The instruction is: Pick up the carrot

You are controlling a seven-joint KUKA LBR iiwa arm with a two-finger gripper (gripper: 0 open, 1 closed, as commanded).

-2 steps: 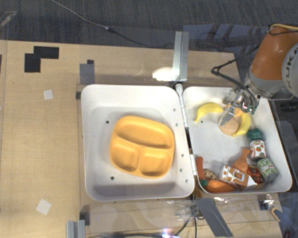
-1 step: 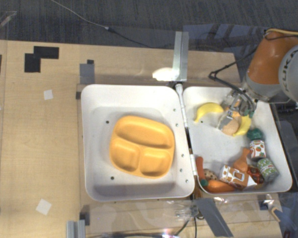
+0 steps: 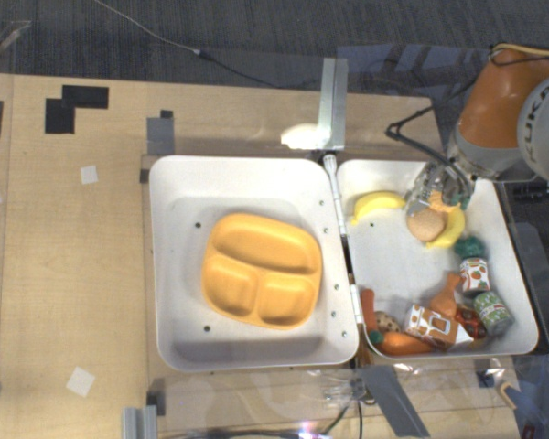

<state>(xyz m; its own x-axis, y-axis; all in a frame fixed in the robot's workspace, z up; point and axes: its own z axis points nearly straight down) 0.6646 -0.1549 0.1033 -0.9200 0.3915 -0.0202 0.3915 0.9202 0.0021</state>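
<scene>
A: Where was the carrot [image 3: 404,342]?
B: In the right bin [image 3: 512,245], at its near edge, lying sideways just left of a small carton [image 3: 432,325], with a red pepper [image 3: 368,307] to its left.
A: And the end effector [image 3: 436,193]?
B: At the far end of that same bin, low over a tan round item [image 3: 425,224] and a banana [image 3: 381,204], well apart from the carrot. Whether it was clenched or released, I could not tell.
A: The left bin [image 3: 174,263]?
B: It held a yellow divided tray [image 3: 259,270].

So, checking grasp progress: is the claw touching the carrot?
Apart. The camera view shows the claw at the bin's far end, the carrot at its near edge.
</scene>
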